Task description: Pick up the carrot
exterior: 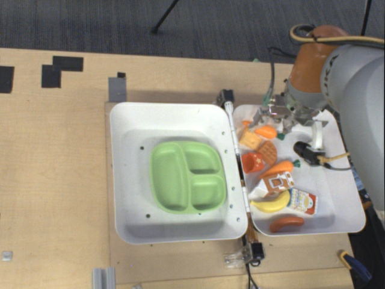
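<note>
The right bin (pixel 337 179) holds a heap of toy food. An orange carrot (pixel 278 168) with a small green end lies slanted near the middle of that bin, above a small printed carton. My gripper (pixel 275 118) hangs over the bin's far left part, well above the carrot in the view. A short orange piece (pixel 264 132) lies right beneath the gripper, and whether it is touched is unclear.
Also in the right bin are a yellow-orange wedge (pixel 249 140), a red strawberry (pixel 253 162), a brown waffle (pixel 268 153), a banana (pixel 270 205), a juice carton (pixel 302 202) and a red sausage (pixel 287 223). A green divided plate (pixel 187 176) fills the left bin (pixel 129 161).
</note>
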`<state>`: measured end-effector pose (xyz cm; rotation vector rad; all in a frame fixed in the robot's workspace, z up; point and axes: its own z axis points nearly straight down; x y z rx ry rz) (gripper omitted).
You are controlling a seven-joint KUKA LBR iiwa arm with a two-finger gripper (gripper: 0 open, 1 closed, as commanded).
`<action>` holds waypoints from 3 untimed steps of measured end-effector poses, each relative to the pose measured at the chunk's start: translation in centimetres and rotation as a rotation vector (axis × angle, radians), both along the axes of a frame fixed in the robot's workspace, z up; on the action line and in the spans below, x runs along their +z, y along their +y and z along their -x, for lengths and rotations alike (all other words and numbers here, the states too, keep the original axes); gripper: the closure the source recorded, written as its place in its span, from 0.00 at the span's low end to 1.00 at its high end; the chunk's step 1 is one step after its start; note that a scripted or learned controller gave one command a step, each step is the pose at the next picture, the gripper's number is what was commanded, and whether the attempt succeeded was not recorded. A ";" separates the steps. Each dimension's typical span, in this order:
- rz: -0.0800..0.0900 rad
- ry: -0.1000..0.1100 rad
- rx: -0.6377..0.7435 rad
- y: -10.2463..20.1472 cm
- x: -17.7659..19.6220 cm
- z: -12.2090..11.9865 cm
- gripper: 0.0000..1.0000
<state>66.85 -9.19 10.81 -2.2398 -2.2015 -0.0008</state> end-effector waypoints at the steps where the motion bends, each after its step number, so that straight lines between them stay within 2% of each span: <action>1: 0.008 -0.018 0.070 0.3 -1.5 -0.5 0.00; 2: 0.001 -0.002 0.182 -1.7 -2.3 4.2 0.00; 3: 0.004 -0.007 0.550 -1.8 -2.2 10.1 0.00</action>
